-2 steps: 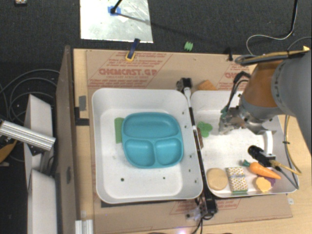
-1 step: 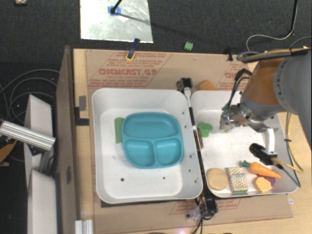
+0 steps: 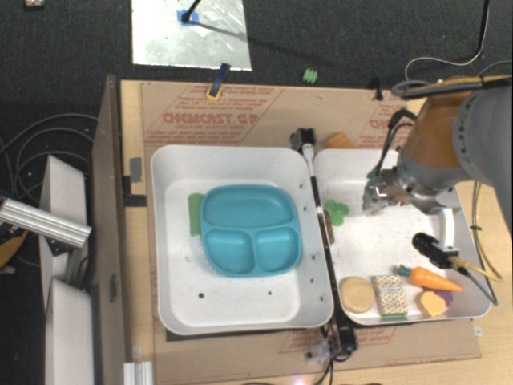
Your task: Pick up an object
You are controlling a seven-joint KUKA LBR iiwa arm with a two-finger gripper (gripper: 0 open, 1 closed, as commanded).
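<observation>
A carrot point(image 3: 435, 278), cracker box point(image 3: 390, 296) and round cookie point(image 3: 357, 294) lay along the right bin's point(image 3: 353, 165) near edge. The gripper point(image 3: 378, 194) hovered above that bin; I cannot tell its jaws' state.

A blue divided tray point(image 3: 249, 229) lay in the left bin point(image 3: 172, 239). The gripper point(image 3: 378, 196) hung over the right bin point(image 3: 361, 239), near a green piece point(image 3: 337, 212); a carrot point(image 3: 434, 278) and cookie point(image 3: 357, 294) lay nearer the front.
</observation>
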